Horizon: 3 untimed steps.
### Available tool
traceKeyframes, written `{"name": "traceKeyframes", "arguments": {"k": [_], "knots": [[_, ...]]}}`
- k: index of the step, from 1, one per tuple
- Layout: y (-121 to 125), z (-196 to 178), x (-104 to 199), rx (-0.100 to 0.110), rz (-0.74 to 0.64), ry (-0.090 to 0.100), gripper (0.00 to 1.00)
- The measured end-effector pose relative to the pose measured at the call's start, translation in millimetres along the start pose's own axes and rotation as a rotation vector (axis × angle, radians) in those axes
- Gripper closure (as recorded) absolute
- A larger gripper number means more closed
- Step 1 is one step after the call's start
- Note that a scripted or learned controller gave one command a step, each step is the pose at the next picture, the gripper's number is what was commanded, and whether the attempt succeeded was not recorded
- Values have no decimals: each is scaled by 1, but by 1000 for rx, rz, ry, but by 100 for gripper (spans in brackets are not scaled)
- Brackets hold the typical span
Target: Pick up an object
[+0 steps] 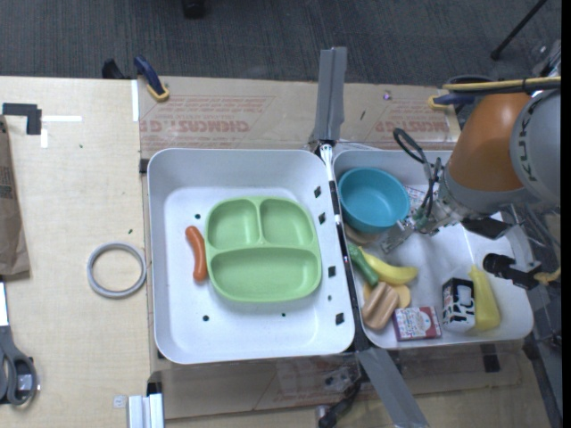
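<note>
A: Where does the grey arm with the orange band [486, 141] sit?

B: It reaches in from the right, over the right-hand shallow white bin [513, 328]. Its two-finger gripper [417, 224] hangs low beside the round blue plastic bowl [373, 198], at the bowl's right rim.

A: Are the fingers apart or together?

B: That cannot be told; the tips are small and dark against the clutter, and nothing is plainly seen between them.

A: What lies in that bin?

B: The blue bowl at the back left. In front of it, a yellow toy banana [389, 268] lies across a green vegetable-shaped piece [364, 263], with a tan toy hot dog bun [381, 305] just below. Nearer the front edge sit a small pink-and-white carton [416, 323], a black-and-white cow-patterned carton [458, 305] and a yellow bottle-shaped item [485, 301] touching it.

A: And the left-hand white bin [169, 328]?

B: It holds a light green three-compartment plastic plate [263, 250], and an orange toy sausage [197, 252] just beside the plate's left edge.
</note>
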<state>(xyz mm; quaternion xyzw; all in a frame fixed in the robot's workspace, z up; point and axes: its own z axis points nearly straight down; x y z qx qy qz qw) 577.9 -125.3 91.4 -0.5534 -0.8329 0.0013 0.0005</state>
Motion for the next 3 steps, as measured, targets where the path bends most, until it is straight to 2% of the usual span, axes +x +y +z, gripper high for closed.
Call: {"name": "traceKeyframes", "arguments": {"k": [1, 2, 3], "knots": [[66, -1, -18, -2, -127, -3, 0], [65, -10, -20, -2, -123, -5, 100], [80, -100, 42, -2, -163, 0, 100]]}}
